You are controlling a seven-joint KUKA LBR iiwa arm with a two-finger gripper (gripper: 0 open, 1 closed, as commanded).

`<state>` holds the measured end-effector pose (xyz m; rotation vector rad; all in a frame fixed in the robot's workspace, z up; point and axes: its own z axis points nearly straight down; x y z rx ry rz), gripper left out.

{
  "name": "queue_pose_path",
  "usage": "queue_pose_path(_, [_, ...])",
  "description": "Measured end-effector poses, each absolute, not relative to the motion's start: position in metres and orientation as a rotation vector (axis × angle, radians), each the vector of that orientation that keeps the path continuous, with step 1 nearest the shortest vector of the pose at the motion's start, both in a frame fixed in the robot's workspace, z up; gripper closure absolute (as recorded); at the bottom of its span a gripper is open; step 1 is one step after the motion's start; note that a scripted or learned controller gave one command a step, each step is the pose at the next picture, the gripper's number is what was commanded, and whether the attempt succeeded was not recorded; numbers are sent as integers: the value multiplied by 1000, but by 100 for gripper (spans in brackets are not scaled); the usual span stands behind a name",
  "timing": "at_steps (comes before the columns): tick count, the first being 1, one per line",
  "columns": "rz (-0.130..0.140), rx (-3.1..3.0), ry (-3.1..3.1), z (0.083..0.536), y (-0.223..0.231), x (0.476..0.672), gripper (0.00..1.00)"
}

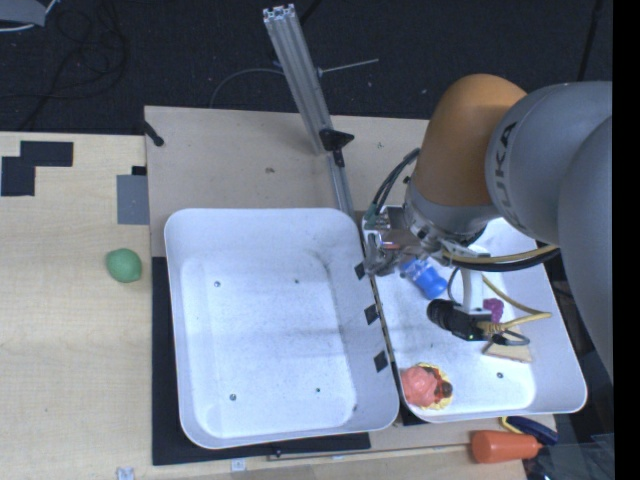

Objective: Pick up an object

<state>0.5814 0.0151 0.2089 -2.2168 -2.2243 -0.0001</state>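
While the arm [500, 158] hides the pincer, its state untellable: blue object [430, 280], red-yellow object [427, 385], right bin [560, 393].

The grey arm [545, 158] reaches in from the right, orange band uppermost, gripper [385, 248] pointed steeply downward

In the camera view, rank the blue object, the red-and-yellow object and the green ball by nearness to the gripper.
From the gripper:
1. Blue object, right bin, just beside it.
2. Red-and-yellow object, right bin's near edge.
3. Green ball, on the bench left of the left bin.
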Motion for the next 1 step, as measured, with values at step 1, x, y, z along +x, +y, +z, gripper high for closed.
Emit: queue_pose_path(1, [0,-2218,-2223,207,59,582,100])
